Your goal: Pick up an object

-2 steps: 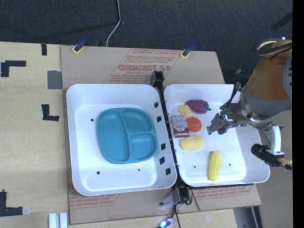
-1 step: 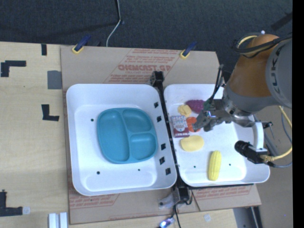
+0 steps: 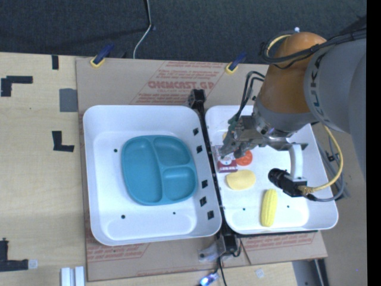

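Two shallow white bins sit side by side on a cardboard sheet (image 3: 178, 85) on the bench.

Left bin (image 3: 98, 124): holds one teal divided plate (image 3: 158, 168) with three compartments, lying flat near the bin's middle. Nothing rests on the plate.

Right bin (image 3: 315, 216): holds several small items.
- A pale yellow lumpy piece (image 3: 240, 180), lying flat near the bin's left-centre.
- A yellow corn cob (image 3: 269, 207), lying lengthwise toward the near edge, just right of and below the pale piece, apart from it.
- A red item (image 3: 244, 158), partly covered by the gripper, just above the pale yellow piece.
- A small dark red flat scrap (image 3: 227, 168) at the left of the pale piece, close to the divider between the bins; too small to identify.

The arm (image 3: 297, 82) reaches in from the right over the right bin, with its orange band above the wrist. The gripper (image 3: 232, 151) is low over the left part of the right bin, right at the red item and the scrap. Finger state cannot be told: the tips are blurred against the clutter, and no object is clearly seen between them. A black cable fitting (image 3: 284, 180) with a yellow hose hangs over the bin to the right of the pale piece.

The pickable objects all lie in the right bin.
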